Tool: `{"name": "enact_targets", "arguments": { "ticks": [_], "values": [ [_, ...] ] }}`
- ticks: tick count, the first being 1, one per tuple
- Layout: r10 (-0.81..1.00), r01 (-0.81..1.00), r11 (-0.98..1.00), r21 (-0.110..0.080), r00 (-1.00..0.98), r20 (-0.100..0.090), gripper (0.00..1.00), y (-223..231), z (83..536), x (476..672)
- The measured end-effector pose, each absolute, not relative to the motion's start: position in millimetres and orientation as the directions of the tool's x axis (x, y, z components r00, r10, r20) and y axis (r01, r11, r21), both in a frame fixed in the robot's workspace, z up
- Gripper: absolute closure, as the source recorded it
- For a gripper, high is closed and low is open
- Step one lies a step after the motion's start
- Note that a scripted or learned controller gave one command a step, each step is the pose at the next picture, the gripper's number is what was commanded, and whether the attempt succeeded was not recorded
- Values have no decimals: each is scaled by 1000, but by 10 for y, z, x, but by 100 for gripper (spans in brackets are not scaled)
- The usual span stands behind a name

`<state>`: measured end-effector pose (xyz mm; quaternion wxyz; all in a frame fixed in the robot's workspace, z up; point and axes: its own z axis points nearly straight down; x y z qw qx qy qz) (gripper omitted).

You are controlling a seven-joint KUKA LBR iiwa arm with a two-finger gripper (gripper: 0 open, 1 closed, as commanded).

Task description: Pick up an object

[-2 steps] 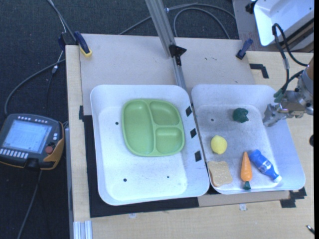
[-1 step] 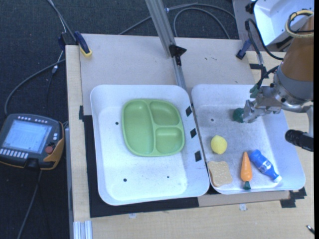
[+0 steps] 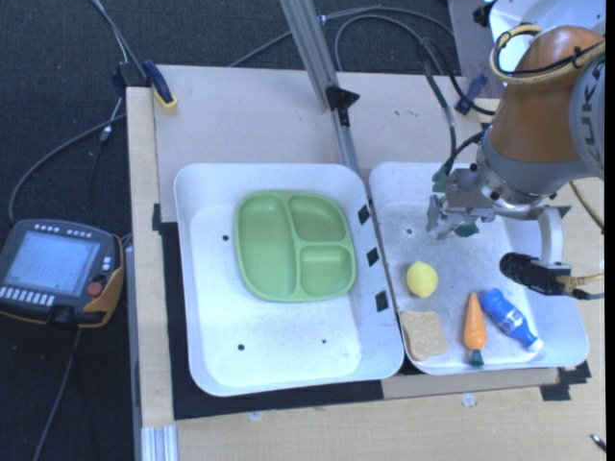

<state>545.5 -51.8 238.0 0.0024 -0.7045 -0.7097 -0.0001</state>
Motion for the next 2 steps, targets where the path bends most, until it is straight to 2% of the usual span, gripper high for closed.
{"name": "enact_targets", "arguments": {
  "ticks": [1, 2],
  "values": [
    [1000, 1000, 8, -1, -8, 4, 100, 36, 2438, 5419],
    [1000, 1000, 7, -4, -7, 3, 100, 572, 2265, 5492]
  ]
}}
